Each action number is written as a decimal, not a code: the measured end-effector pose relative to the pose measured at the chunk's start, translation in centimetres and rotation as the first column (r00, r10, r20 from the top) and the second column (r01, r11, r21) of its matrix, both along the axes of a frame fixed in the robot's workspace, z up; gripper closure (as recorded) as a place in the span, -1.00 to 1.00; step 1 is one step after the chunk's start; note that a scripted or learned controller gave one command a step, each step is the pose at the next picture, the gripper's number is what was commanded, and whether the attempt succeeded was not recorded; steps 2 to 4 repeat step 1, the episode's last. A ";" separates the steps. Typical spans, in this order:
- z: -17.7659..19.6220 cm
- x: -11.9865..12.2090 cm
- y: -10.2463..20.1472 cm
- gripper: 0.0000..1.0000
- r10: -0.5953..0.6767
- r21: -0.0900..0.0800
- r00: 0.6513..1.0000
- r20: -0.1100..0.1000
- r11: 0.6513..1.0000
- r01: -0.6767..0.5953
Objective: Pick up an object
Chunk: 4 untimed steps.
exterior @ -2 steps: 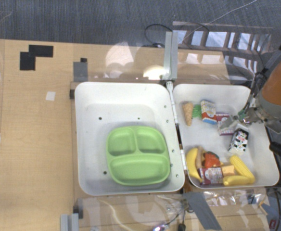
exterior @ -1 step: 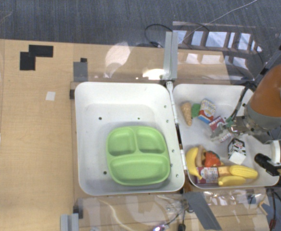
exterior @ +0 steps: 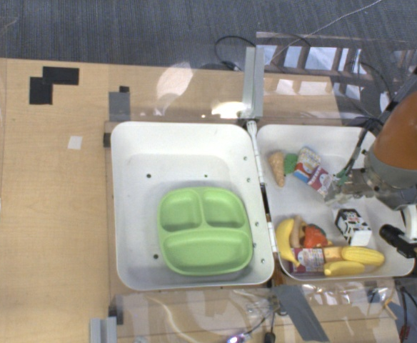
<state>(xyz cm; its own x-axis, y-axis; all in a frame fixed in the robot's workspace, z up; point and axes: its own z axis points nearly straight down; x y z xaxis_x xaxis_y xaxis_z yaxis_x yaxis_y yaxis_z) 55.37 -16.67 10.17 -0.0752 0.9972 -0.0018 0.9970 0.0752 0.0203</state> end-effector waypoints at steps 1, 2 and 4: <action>-1.1 -5.4 -3.7 1.00 0.398 -0.009 0.917 -0.009 0.917 -0.398; -1.1 -5.4 -3.7 1.00 0.398 -0.009 0.917 -0.009 0.917 -0.398; -1.1 -5.4 -3.7 1.00 0.398 -0.009 0.917 -0.009 0.917 -0.398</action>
